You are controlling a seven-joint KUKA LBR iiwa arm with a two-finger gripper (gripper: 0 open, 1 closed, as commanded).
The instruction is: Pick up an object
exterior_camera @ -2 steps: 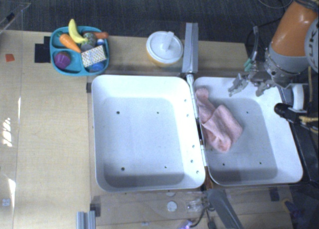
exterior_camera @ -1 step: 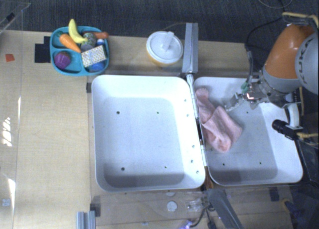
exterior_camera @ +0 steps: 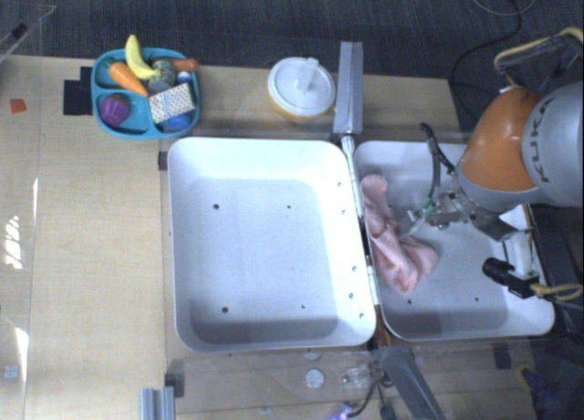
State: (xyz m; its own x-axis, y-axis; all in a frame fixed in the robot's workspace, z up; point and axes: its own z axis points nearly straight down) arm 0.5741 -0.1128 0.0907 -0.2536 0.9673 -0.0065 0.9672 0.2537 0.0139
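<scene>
A pale wooden counter (exterior_camera: 82, 254) stands against dark carpeted floor, and it carries two shallow white bins pushed together so that their rims meet along a central seam. The left bin (exterior_camera: 260, 318) is bare white plastic dotted with small holes, presumably kept free as a place to drop things. The right bin (exterior_camera: 456, 318) holds the only loose item within the arm's reach: a pink cloth (exterior_camera: 394, 246), crumpled into a long heap lying along the bin's left wall, just beside the seam. The grey arm with its orange band (exterior_camera: 497, 149) reaches in from the right and hangs low over this bin, which fits the task, since the cloth is the obvious thing to pick up. The claw (exterior_camera: 431, 215) sits just beside the cloth's right edge, near its middle; from this slanted view it is too small and cluttered to judge its state, so I cannot tell whether it is apart or together, nor whether any fabric is caught in it. The cloth looks to rest on the bin floor, so I judge the pick not yet done. Behind the bins, out of the work area, stand a blue divided tray (exterior_camera: 105, 128) of toy food, including a banana (exterior_camera: 138, 59) and a carrot (exterior_camera: 127, 78), and a round white-lidded container (exterior_camera: 302, 88).
</scene>
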